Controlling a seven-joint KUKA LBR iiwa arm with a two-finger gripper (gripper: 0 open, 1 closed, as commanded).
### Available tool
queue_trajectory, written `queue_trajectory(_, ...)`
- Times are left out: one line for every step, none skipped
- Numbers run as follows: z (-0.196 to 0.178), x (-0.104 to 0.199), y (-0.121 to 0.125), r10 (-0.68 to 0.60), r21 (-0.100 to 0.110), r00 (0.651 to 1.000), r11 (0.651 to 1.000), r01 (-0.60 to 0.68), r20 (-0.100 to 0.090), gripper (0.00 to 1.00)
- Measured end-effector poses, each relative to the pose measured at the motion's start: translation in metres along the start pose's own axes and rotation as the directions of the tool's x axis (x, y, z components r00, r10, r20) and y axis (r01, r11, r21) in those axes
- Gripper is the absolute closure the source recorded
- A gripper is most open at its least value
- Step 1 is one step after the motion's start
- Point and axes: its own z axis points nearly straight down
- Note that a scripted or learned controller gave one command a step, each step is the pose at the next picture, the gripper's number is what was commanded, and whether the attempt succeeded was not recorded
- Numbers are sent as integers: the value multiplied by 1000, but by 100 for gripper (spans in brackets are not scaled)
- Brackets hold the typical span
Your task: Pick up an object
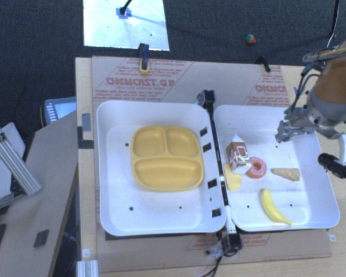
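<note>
- Objects to pick lie in the right white bin (317,212), lower right of frame.
- Grey two-finger gripper (288,130) hovers over that bin's upper part, holding nothing (open or closed, I cannot tell).
- Tan wedge-shaped toy slice (286,173) lies nearest, below it.
- Pink ring doughnut (256,168) touches the orange-and-white carton (238,155); the curved yellow banana (274,206) lies apart.
- Best bet: descend squarely on an isolated piece.

One camera sits fixed above the surface (179,74), looking down at a slant from the near edge. It stands far enough back to take in both white bins, the left bin (112,154) and the right bin (317,183), with dark floor beyond.
</note>
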Motion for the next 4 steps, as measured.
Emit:
queue_trajectory(-47, -5, -6, 3, 3, 1000, 1000, -3, -1, 100)
queue_trajectory(-102, -5, -3, -1, 0, 1000, 1000, 1, 0, 100)
queue_trajectory(-100, 54, -15, -5, 7, 1000, 1000, 5, -3, 100)
queue_trajectory(-103, 108, -23, -5, 7, 1000, 1000, 5, -4, 100)
